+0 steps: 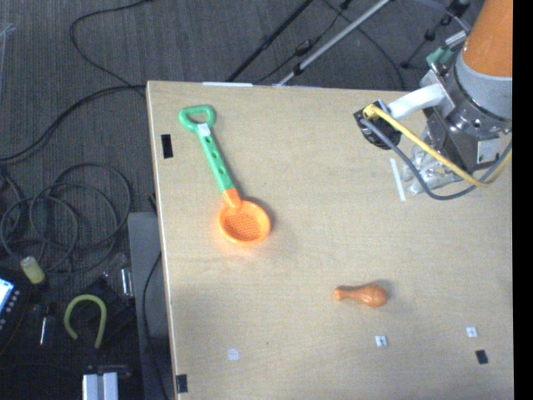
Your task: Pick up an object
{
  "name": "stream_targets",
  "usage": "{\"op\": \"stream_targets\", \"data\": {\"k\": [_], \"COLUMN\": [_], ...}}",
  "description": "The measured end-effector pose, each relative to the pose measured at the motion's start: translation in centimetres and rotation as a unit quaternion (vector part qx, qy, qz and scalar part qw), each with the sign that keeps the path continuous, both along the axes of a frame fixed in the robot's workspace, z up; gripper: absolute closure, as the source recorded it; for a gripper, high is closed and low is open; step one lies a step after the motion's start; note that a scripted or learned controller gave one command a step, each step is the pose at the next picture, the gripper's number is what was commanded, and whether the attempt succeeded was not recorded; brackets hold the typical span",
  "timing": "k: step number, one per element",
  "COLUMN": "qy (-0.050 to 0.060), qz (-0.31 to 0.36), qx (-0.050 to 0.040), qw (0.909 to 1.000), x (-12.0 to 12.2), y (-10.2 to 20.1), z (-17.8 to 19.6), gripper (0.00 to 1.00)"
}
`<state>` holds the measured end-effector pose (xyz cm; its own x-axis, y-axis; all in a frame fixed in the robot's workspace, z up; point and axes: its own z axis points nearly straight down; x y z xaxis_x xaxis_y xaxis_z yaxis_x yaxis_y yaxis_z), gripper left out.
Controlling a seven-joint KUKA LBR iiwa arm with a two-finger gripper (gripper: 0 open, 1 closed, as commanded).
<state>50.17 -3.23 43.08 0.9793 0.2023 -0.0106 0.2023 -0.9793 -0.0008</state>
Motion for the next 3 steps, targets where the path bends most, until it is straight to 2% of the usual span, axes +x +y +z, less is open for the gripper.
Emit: {"op": "stream_targets", "data": {"k": [3], "qy": [0.007], "qz": [0.004], "qx": [0.0003], "qw": [1.0], "x": [0.2], "y": [0.5], "z": [2.3], "gripper": [1.0]}}
